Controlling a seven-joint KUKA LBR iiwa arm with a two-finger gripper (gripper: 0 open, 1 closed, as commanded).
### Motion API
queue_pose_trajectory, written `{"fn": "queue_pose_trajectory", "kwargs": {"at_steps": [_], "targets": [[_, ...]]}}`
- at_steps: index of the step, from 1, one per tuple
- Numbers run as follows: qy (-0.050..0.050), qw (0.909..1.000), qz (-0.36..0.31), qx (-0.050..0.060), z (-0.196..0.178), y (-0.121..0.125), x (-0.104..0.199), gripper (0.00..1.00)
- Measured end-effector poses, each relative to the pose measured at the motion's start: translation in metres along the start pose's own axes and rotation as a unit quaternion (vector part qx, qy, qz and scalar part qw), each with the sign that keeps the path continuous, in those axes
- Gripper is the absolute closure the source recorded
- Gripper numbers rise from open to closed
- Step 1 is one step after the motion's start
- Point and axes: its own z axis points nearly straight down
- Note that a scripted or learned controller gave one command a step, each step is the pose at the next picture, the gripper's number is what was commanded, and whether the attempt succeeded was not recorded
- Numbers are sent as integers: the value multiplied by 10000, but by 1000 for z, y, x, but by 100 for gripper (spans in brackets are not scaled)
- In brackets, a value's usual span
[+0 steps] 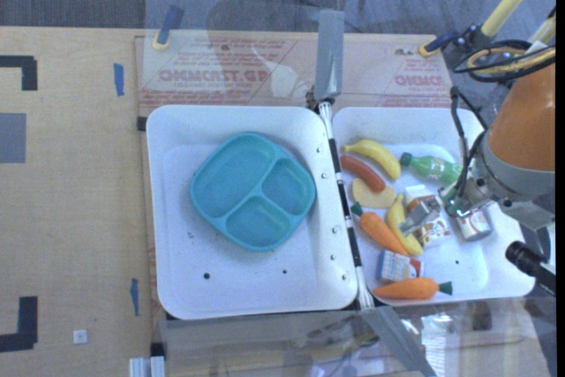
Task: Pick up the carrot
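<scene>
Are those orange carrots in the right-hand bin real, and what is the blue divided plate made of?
The two orange carrots look like moulded plastic toys: uniform colour, smooth skin and stubby green ends. This is likely but not certain. The turquoise three-compartment plate in the left white bin also looks like plastic, with an even colour, soft sheen and rounded moulded ridges.

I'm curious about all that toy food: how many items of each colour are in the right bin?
Orange tapered carrots: 2
Yellow curved bananas: 2
Red sausage: 1
Green plastic bottle: 1
Small printed cartons: 2
Total: 8
</scene>
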Motion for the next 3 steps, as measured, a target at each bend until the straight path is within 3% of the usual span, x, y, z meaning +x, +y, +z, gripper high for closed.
{"fn": "queue_pose_trajectory", "kwargs": {"at_steps": [1,2,3], "targets": [[1,9991,-424,-3,101,-4,-8,0],[-22,9995,-305,-37,129,60,-36,0],[-56,9996,-276,-71,118,60,-40,100]]}}
